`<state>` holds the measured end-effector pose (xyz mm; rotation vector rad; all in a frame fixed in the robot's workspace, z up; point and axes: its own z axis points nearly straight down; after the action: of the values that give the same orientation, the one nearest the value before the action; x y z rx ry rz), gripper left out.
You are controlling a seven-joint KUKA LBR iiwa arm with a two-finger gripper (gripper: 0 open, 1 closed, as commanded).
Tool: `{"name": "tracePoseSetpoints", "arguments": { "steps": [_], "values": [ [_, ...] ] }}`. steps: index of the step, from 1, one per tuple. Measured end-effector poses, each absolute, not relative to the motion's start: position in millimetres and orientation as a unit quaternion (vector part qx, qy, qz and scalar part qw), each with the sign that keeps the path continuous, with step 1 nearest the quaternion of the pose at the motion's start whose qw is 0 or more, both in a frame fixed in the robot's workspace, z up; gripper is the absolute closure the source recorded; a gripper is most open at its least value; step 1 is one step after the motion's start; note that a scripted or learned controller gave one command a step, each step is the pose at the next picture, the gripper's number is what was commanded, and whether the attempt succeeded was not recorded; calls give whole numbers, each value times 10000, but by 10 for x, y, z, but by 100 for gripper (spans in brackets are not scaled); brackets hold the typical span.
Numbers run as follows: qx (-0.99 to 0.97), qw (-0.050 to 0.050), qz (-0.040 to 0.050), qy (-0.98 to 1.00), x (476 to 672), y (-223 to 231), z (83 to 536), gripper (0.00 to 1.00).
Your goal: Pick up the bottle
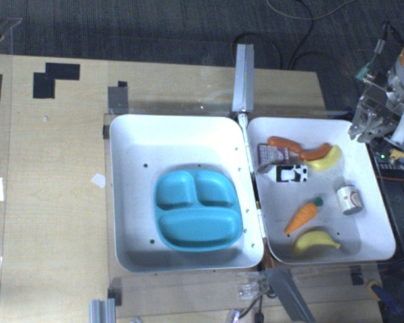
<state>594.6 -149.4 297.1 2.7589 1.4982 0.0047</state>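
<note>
Camera view: bottle (350, 199) lies in the right bin (384, 244), label unreadable; end effector (365, 130) above the rim, finger state unclear.

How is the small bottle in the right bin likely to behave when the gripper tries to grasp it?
The bottle looks like a short cylinder lying on its side, so a nudge could roll it. It looks small, so probably light. It lies apart from the carrot and near the right bin's wall, possibly crowding a finger.
</note>
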Motion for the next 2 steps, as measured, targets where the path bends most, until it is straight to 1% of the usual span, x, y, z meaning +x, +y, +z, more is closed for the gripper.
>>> {"name": "tracePoseSetpoints", "arguments": {
  "steps": [1, 2],
  "values": [
    [9263, 11, 15, 3769, 5824, -1591, 3116, 100],
    [9809, 5, 15, 1945, 5634, -1180, 3286, 100]
  ]
}}
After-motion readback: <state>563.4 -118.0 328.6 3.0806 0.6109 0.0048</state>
